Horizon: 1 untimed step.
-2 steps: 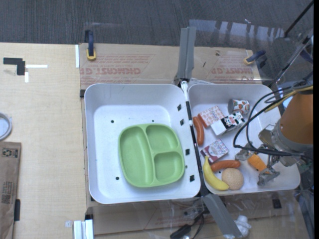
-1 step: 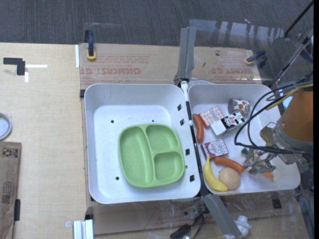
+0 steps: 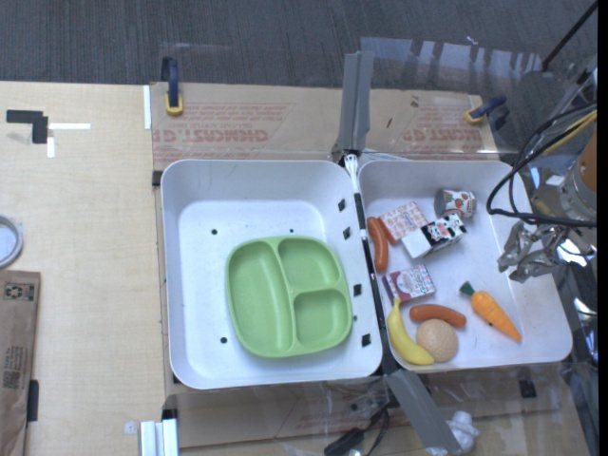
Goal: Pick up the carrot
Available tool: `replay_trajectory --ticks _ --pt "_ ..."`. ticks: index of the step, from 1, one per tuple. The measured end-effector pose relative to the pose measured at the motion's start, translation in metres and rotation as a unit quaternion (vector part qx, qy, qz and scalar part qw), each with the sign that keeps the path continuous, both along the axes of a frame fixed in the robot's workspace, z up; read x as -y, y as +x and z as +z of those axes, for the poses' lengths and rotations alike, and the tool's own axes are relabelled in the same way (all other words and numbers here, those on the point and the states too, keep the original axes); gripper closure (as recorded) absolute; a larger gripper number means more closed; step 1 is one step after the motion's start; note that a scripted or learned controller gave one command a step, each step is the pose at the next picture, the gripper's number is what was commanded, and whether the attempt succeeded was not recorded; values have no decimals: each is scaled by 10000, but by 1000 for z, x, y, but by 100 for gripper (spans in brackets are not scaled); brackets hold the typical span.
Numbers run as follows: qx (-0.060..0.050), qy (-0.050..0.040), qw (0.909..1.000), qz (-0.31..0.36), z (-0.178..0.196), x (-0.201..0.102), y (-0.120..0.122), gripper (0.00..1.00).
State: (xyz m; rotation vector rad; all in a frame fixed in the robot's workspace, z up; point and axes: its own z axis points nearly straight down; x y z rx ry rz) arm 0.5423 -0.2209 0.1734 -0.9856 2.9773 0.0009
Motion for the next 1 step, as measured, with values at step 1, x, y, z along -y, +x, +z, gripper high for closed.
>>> replay_trajectory --ticks 1 --pt "-5 2 10000 1 0 0 0 0"
